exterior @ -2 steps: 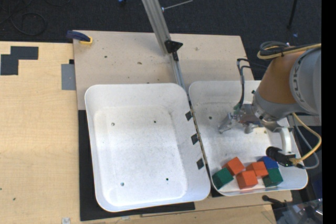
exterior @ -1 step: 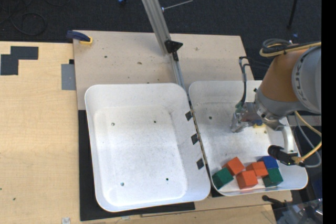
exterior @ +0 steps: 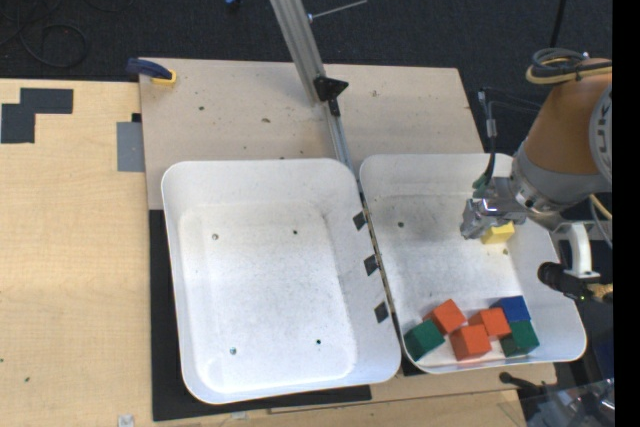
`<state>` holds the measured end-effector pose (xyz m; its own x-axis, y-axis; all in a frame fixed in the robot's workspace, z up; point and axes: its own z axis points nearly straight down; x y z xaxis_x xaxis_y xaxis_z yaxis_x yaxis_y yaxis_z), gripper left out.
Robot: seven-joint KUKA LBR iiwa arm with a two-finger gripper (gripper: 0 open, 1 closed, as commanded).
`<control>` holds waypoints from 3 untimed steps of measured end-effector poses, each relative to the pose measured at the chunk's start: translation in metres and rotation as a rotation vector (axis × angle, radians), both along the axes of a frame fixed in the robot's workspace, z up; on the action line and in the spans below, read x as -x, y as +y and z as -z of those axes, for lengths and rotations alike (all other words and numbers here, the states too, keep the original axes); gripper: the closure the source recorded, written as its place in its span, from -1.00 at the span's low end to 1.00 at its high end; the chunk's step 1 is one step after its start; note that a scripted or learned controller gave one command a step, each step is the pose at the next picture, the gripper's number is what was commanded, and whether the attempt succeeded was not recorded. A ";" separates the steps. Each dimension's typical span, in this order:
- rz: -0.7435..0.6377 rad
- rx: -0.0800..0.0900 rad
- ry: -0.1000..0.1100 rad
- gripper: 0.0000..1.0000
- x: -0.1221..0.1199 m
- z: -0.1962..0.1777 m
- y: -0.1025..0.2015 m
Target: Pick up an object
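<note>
The gripper hung at the right bin's three o'clock, apparently pinching a yellow block; other blocks clustered toward six.

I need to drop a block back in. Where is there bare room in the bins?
The left bin is bare wall to wall. The right bin is bare along the divider; crowded at the near corner blocks and around the gripper.
</note>
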<state>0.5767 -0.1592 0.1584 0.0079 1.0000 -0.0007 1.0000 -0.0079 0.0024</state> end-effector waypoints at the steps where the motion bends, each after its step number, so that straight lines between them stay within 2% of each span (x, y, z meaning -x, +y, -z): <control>1: -0.001 0.000 0.001 1.00 0.006 -0.045 -0.002; 2: -0.006 -0.001 0.002 1.00 0.006 -0.064 -0.003; 3: -0.012 -0.004 0.005 1.00 -0.003 -0.056 0.054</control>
